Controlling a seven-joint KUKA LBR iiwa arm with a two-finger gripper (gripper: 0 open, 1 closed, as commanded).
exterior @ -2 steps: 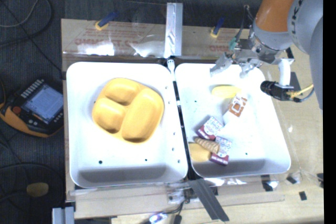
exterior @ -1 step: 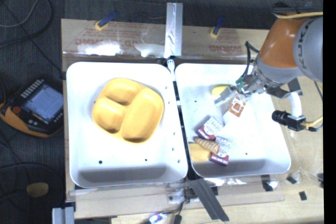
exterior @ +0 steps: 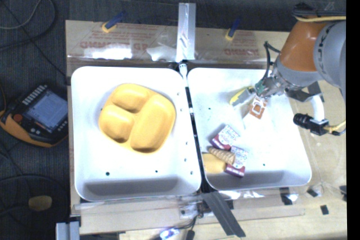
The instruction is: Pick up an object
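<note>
My gripper (exterior: 262,88) hangs over the back of the right bin (exterior: 281,166), below the arm's orange band (exterior: 298,45). A small yellow-green item (exterior: 241,96) lies just left of its tip, touching or nearly so. A small orange-and-white box (exterior: 257,109) sits right under the tip. Nearer the front of the same bin are a white-and-red packet (exterior: 227,136), a second packet (exterior: 237,159), a brown cone-shaped piece (exterior: 220,153) and a yellow lump (exterior: 210,164). A large yellow three-lobed soft object (exterior: 136,116) lies in the left bin (exterior: 90,177).
A ridge (exterior: 191,121) divides the two bins. A black cylinder with a cable (exterior: 308,120) juts from the arm over the right bin's right rim. Clamps (exterior: 113,22) (exterior: 231,32) hold plastic sheeting behind the bins. A handheld controller (exterior: 36,115) lies on the floor at left.
</note>
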